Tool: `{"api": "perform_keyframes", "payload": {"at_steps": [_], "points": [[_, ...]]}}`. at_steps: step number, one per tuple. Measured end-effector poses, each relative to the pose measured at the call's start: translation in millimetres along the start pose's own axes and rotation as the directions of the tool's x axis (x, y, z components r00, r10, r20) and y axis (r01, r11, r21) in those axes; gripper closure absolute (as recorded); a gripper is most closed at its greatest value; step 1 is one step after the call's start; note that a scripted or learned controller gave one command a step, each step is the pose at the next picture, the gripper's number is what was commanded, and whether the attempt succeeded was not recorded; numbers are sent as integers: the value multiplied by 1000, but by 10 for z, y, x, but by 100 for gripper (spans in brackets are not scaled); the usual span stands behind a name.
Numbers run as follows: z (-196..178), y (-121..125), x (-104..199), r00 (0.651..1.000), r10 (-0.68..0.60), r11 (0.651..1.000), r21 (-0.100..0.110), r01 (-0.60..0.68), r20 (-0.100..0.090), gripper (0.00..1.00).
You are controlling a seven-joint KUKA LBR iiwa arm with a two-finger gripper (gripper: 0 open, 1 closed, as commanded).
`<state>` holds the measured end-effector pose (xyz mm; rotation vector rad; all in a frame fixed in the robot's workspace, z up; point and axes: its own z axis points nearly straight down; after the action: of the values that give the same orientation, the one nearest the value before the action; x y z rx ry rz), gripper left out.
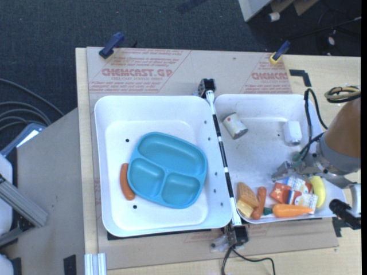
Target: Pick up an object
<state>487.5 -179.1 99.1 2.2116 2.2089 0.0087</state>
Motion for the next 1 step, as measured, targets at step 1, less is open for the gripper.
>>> {"api": "perform_keyframes", "payload": {"at_steps": [1], "points": [[155,532,-311,1000,-4,1000,16,4,-11,0]]}}
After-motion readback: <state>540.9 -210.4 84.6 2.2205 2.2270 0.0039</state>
